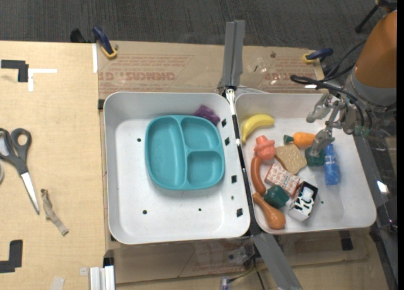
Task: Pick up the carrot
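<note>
The carrot (303, 138), small and orange with a green top at its left end, lies in the right bin (353, 216) near the bin's far side. My gripper (319, 126) hangs just above and to the right of it, open, with nothing between its fingers. One fingertip (324, 137) is close to the carrot's right end. The arm's orange band (380, 55) is at the upper right.
Around the carrot lie a banana (257, 122), a tan cracker (290, 157), a dark green item (315, 157), a blue bottle (331, 165), a red sausage (257, 175) and a cow-patterned carton (303, 201). The left bin (126, 213) holds a teal divided plate (185, 151). Scissors (19, 156) lie on the bench.
</note>
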{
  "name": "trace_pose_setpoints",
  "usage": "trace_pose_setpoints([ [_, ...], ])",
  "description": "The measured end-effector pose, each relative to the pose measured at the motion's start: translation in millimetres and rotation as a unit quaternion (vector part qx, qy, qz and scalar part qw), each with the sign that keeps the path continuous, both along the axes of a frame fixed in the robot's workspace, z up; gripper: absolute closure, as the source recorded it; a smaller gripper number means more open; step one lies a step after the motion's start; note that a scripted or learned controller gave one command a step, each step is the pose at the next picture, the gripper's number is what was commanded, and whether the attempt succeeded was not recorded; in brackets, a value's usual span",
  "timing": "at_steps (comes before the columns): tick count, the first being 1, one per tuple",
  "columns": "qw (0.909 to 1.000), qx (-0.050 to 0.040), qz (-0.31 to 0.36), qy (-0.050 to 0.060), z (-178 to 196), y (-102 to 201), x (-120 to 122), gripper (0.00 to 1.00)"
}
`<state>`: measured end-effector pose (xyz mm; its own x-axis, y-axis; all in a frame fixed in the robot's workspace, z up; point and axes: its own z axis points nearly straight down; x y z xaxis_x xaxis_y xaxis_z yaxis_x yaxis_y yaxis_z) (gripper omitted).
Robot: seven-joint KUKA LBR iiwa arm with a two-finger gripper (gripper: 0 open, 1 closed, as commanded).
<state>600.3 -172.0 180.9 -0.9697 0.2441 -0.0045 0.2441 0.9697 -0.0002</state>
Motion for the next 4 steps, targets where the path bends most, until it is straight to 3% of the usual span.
trace_pose_setpoints([
  [1,0.9972,0.0001,-0.074,-0.002,-87,-25,53,0.00],
  [3,0.9783,0.0010,-0.207,0.000,-87,16,24,0.00],
  [4,0.9405,0.0009,-0.340,-0.001,-87,-25,34,0.00],
])
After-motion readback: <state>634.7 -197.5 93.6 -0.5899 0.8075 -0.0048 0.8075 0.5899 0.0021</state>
